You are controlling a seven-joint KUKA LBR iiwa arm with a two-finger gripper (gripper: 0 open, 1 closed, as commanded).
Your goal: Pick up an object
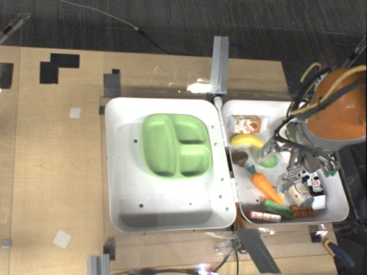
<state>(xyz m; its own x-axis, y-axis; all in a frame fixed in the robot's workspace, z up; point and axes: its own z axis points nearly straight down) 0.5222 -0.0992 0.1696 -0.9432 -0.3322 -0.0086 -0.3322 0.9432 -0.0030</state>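
Wooden bench (51,171) (dark floor behind) bears two bins; gripper (293,175) state unclear.

A light wooden tabletop (51,171) fills most of the view under even, diffuse light. Black square marks (57,66) sit near its far left, and two small pale squares (75,113) lie on the bare wood further forward. Beyond the far edge lies dark grey carpet (172,7), crossed by a thin pale cable (86,7). A grey metal post (220,65) stands at the far middle of the tabletop, with a bright glare spot (198,87) just beside its base.
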